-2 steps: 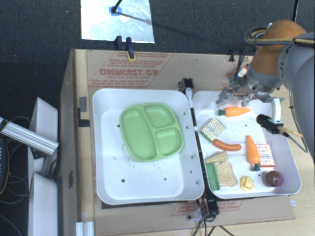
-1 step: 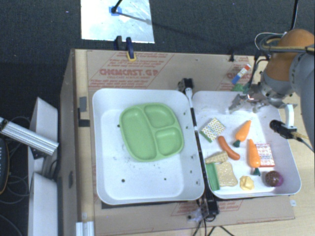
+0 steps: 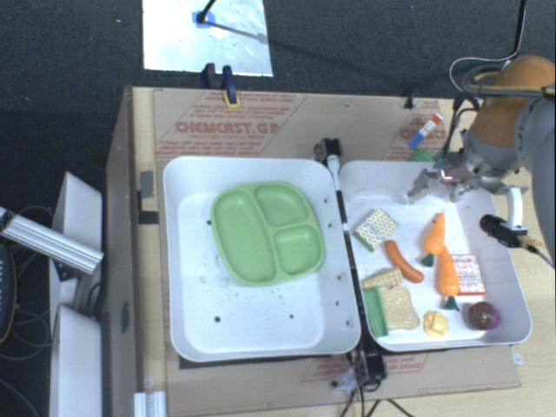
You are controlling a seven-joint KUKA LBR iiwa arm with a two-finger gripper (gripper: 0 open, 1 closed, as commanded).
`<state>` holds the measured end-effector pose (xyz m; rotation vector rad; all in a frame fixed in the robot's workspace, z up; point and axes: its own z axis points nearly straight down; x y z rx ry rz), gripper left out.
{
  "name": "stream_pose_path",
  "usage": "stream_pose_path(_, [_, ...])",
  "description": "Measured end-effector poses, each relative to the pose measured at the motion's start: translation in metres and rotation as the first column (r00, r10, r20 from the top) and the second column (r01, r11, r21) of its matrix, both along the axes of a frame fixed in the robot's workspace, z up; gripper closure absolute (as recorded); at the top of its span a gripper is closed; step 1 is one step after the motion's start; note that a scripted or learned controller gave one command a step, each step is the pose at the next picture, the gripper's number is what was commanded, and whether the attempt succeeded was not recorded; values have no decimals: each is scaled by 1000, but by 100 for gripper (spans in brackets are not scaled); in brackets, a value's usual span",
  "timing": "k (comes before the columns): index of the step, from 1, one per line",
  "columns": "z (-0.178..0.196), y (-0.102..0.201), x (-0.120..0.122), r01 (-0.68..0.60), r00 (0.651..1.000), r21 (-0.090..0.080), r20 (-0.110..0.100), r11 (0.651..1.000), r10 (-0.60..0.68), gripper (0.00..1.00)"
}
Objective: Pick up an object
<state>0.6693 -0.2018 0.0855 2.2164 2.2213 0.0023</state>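
My gripper (image 3: 440, 184) hangs over the back of the right bin (image 3: 519, 295), open, with nothing between its fingers. Several toy foods lie in front of it in that bin: an orange carrot (image 3: 433, 233) closest, a second carrot (image 3: 447, 273), a red sausage (image 3: 404, 261), a checkered yellow-green block (image 3: 376, 228), a pink patterned box (image 3: 468, 273), a dark purple ball (image 3: 482, 315), a yellow lump (image 3: 435, 322), a bread slice (image 3: 399, 307), a tan cracker (image 3: 381, 279) and a green strip (image 3: 374, 311).
The left bin (image 3: 195, 320) holds a green divided plate (image 3: 268, 232). A ridge (image 3: 344, 233) separates the two bins. A small red, white and blue item (image 3: 425, 134) lies on the board behind the right bin. The arm's black cable piece (image 3: 502, 229) overhangs the right rim.
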Motion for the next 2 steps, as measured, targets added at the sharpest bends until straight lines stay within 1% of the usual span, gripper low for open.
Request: stream_pose_path(2, [0,-3,0,-3,1000,2,-1,1000,3,0])
